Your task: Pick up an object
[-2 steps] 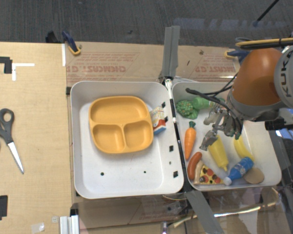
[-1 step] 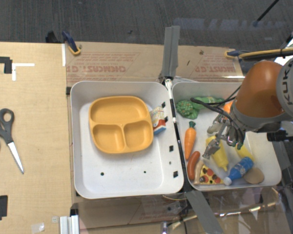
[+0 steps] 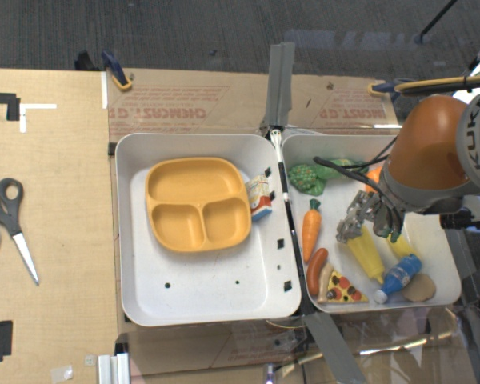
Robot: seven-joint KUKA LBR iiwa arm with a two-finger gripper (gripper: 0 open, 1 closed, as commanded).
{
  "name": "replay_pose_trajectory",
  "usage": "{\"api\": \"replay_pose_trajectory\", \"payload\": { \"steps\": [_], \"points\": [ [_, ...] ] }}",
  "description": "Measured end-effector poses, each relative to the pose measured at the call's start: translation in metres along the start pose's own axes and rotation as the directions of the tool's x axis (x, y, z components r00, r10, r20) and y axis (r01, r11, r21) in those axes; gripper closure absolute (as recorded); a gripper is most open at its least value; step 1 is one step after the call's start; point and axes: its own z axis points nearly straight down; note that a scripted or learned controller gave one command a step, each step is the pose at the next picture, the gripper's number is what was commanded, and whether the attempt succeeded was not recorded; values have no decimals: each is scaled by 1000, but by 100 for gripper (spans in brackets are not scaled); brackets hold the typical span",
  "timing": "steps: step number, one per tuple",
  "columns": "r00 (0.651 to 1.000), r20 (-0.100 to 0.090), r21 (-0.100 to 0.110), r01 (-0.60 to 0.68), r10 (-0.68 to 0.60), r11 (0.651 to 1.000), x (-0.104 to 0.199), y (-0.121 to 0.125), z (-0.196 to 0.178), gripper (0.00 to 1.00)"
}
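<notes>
Even, bright overhead light, soft shadows inside the white bins (image 3: 132, 238), image sharp throughout, no glare.

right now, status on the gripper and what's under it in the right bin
Gripper low in right bin, nothing seen between fingers. Yellow piece just below it, carrot to camera-left. Blue bottle and hot dog crowd close.

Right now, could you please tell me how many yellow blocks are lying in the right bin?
2: one yellow block lies below the gripper, the other just right of it by the bottle. The arm may hide more.
</notes>
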Motion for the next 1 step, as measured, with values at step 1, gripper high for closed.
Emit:
{"api": "replay_pose_trajectory", "payload": {
  "steps": [1],
  "points": [
    [1000, -2, 1, -16, 16, 1000, -11, 63, -90, 100]
  ]
}}
